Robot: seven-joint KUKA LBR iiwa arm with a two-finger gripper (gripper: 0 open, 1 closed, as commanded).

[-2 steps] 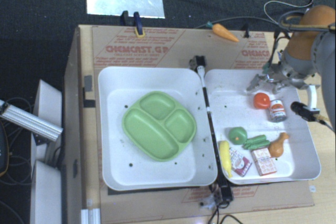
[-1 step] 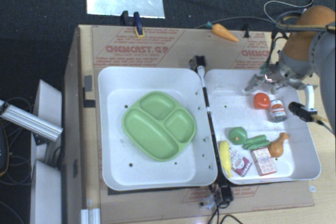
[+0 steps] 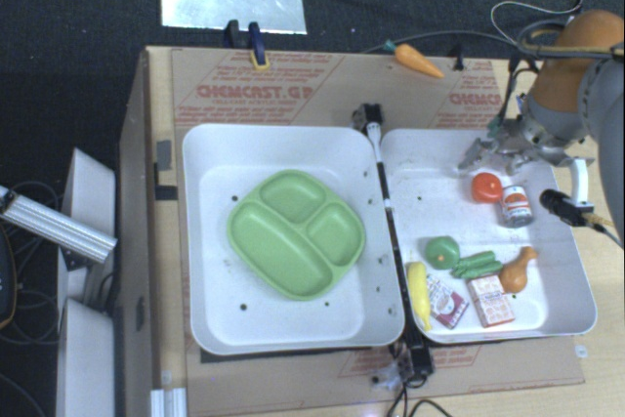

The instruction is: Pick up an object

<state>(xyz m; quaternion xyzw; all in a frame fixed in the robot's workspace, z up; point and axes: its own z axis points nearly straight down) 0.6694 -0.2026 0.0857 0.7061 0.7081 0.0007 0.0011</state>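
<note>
Nearest, along the right bin's (image 3: 586, 312) front edge, lie a banana (image 3: 417, 295), small cartons (image 3: 491, 300) and a drumstick (image 3: 518, 270), with green pieces (image 3: 459, 257) behind. Farther back, a red tomato (image 3: 486, 187) and small can (image 3: 516, 207) sit just beneath the gripper (image 3: 500, 154), seemingly apart from it; the arm partly hides it, so its grip can't be judged.

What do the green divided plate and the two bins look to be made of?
The green divided plate looks like moulded plastic, matte, with soft rounded compartment edges. The left bin and right bin look like thin formed white plastic, slightly glossy; this is uncertain.
</note>
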